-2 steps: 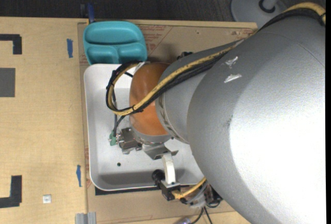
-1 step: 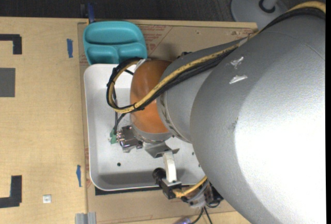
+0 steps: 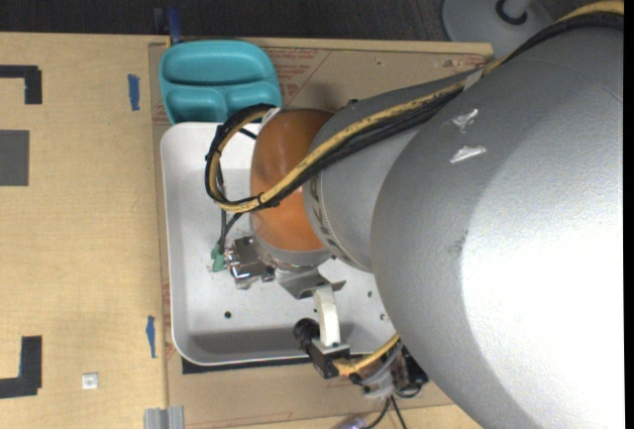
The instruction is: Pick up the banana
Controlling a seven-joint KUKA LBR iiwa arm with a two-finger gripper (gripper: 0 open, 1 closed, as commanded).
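Nearest the lens is the arm [image 3: 495,219] itself, a broad grey body that reaches across the white bin [image 3: 188,249] and covers most of its floor. Beyond the grey part comes the orange band [image 3: 287,179], with a black and yellow cable [image 3: 223,169] looping off it on the side toward the bin's outer wall. Below the band a small metal and white fitting [image 3: 322,318] sticks out near the bin's lower rim. The gripper sits somewhere under the wrist, pointing down into the bin, so I cannot tell how it stands or whether it has hold of anything.

No banana can be made out on the bare strip of bin floor along the outer wall and lower rim. If it lies in this bin, it is probably beneath the arm, but that is a guess. A teal tray [image 3: 218,80] rests on the cardboard-covered table [image 3: 79,219], touching the bin's upper rim.

The step in hand looks like the descent or the grasp. To do it well, the arm should come straight down over the middle of the fruit, close across its narrow width rather than along its curve, and lift slowly, so a slip shows early.
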